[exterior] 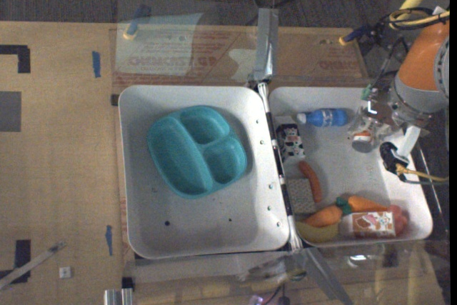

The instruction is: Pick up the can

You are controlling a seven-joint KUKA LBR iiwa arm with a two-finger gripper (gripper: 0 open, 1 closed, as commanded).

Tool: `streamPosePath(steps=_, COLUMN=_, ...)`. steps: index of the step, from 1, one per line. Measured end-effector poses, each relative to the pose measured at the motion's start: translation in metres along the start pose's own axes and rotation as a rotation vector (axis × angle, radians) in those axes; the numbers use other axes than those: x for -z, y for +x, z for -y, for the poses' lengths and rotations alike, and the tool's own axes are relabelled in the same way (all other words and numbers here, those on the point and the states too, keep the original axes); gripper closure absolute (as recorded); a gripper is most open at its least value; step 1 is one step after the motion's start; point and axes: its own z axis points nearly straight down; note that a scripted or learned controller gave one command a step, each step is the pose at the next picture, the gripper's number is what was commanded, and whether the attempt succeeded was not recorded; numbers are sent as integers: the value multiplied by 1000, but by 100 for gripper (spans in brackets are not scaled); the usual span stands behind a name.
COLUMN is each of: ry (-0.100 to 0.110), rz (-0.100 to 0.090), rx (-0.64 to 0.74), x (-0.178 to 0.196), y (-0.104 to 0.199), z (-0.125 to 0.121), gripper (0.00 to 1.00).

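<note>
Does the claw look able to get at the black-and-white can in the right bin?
Probably yes. The can is uncovered, apart from the bottle and sausage, with the claw across open floor. The bin wall beside it may crowd the grasp.

Glossy teal plastic plate (pixel 198 151)
</note>
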Motion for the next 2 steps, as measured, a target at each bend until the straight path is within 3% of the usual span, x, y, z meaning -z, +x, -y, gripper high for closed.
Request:
streamPosePath(steps=1, ry=7, rz=5, rx=-366, x=27, y=19, z=22, gripper=100)
streamPosePath(steps=2, ry=5, rz=7, rx=-923, x=112, y=125, z=61, gripper=100)
